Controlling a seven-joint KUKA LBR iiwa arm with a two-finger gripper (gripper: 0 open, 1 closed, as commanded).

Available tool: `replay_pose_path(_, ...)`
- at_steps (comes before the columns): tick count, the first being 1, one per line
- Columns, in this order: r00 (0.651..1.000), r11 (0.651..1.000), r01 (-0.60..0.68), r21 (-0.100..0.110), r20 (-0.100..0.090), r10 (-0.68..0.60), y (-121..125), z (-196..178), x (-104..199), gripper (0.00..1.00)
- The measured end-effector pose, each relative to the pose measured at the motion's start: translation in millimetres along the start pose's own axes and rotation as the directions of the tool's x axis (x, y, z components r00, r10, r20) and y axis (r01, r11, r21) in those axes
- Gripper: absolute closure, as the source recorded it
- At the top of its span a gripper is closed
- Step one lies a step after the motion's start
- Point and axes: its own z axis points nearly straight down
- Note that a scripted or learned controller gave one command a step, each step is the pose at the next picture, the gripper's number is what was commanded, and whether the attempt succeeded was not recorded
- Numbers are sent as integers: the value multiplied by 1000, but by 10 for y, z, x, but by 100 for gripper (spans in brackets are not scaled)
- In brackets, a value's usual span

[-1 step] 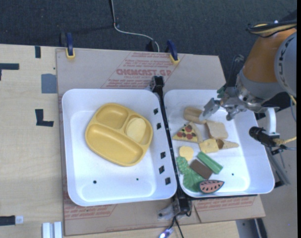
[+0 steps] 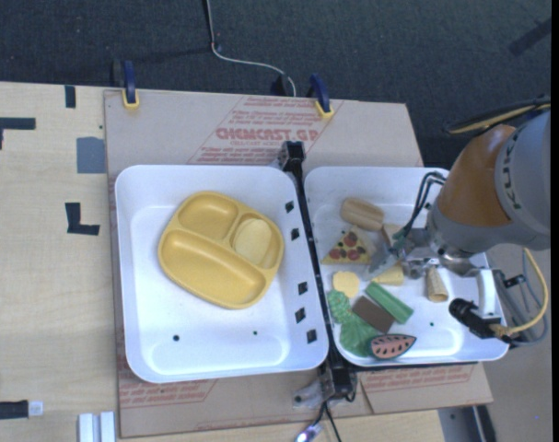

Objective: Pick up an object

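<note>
While the arm (image 2: 500, 191) leans in from three o'clock over the right bin (image 2: 445, 343), its gripper (image 2: 403, 258) sits low among the toy food near that bin's centre; whether its fingers are spread or closed cannot be told from this angle, and nothing can be seen between them.

Nearest the camera, at the bin's six o'clock edge, lies a watermelon slice (image 2: 392, 345), red with dark seeds, resting against a green leaf-shaped piece (image 2: 350, 331). Just beyond, a brown block (image 2: 372, 315) touches a green bar (image 2: 390, 302) lying at a slant. At about nine o'clock from the gripper sit a pale yellow disc (image 2: 346, 284) and a pizza slice (image 2: 348, 247). A yellow wedge (image 2: 387, 275) lies just beside the gripper at its seven o'clock. A small tan cylinder (image 2: 436, 286) is at the gripper's four o'clock. Farther off, at eleven o'clock from the gripper, a tan bread roll (image 2: 362, 214) lies on its side.

Across the divider, the left bin (image 2: 141, 339) holds a yellow divided tray (image 2: 222, 249), tilted toward one o'clock. Both bins rest on a cardboard sheet (image 2: 261, 132) held at the far edge by two clamps (image 2: 127, 86).
</note>
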Motion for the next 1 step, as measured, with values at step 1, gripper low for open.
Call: replay_pose_path(1, 1000, 1000, 8, -14, 0, -8, -621, -1303, 675, 0)
